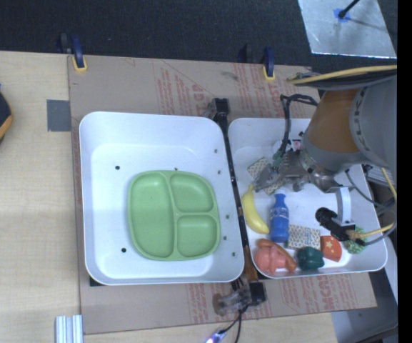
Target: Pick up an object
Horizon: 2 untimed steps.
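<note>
hovering my pincer (273, 171) over the right bin (377, 263) - can't tell its opening. blue bottle (280, 219) sits just below at 6 o'clock, banana (253, 211) touching at 9 - risk: clipping the banana, knocking the bottle aside.

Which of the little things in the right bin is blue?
The blue bottle, lying mid-bin beside the yellow banana; the others are pink, green, orange.

Just below the grey gripper (280, 171) sat a blue bottle (279, 219), a yellow banana (253, 211) at its left. Farther left lay a pale green divided plate (172, 215) in a white bin (98, 191); an orange band (334, 123) ringed the arm above.
</note>
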{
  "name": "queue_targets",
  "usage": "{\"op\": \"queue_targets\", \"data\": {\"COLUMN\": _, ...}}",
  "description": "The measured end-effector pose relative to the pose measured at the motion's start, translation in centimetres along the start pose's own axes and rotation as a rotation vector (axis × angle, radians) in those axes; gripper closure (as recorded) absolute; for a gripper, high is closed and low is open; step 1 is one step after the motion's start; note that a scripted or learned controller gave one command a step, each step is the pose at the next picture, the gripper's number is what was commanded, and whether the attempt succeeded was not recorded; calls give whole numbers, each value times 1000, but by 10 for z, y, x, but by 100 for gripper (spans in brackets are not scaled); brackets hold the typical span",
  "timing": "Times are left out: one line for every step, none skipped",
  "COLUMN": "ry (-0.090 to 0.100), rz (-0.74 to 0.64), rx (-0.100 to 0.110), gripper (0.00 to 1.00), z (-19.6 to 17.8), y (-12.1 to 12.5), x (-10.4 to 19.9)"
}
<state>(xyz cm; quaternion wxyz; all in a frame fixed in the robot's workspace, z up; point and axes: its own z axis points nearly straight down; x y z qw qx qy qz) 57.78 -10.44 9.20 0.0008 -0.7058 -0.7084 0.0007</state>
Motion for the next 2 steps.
{"op": "queue_targets", "data": {"ry": 0, "rz": -1, "rx": 0, "gripper": 0, "z": 0, "y": 51, "x": 6}}
{"op": "queue_targets", "data": {"ry": -1, "rz": -5, "rx": 2, "gripper": 100, "z": -11, "y": 51, "x": 6}}
